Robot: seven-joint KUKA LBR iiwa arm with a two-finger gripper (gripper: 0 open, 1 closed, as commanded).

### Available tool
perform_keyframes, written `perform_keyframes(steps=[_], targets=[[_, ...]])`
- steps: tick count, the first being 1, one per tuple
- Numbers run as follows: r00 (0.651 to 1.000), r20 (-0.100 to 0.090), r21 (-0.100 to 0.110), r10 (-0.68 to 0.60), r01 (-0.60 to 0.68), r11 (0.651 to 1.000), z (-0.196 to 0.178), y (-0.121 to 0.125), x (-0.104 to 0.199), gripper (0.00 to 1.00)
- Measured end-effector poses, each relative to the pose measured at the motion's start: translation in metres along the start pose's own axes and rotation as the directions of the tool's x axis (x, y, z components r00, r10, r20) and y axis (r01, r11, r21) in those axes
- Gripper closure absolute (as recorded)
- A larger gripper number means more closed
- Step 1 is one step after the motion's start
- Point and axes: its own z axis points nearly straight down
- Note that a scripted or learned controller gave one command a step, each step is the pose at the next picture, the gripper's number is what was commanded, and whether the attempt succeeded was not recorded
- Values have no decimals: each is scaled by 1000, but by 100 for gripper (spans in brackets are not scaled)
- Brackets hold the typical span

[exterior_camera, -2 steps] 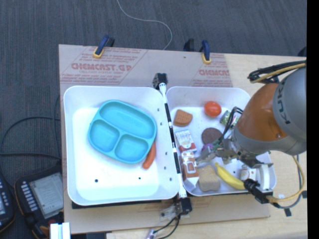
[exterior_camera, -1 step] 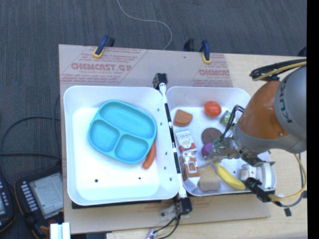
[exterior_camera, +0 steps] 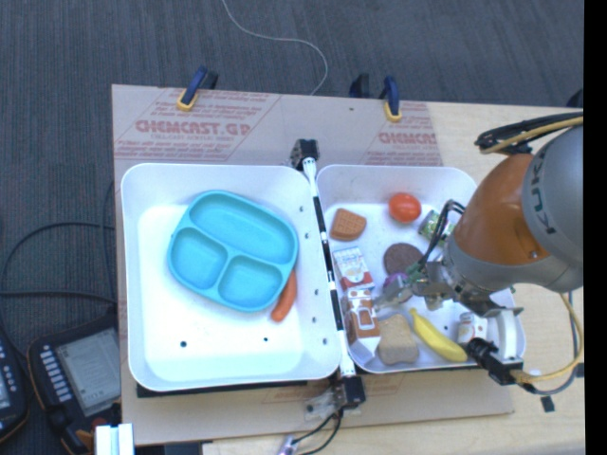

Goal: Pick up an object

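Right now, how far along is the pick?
Done: the arm has reached into the right bin, its gripper low beside the banana. In hand: nothing visibly gripped. Left: grasp something and lift it clear.

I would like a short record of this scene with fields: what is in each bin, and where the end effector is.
left bin: blue divided plate; orange carrot at the plate's lower right edge
right bin: red tomato, brown cookie, dark round patty, banana, tan bread piece, red and white packet
end effector: low over the right bin, near the patty
grasp: cannot tell
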Motion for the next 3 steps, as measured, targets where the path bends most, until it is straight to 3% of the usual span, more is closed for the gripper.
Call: perform_keyframes(steps=[1,2,3], targets=[[1000,15,-14,10,-9,1000,10,1,1,0],[1000,10,-16,9,-9,1000,-2,3,3,100],[1000,9,-16,8,-8,1000,-2,3,4,0]])
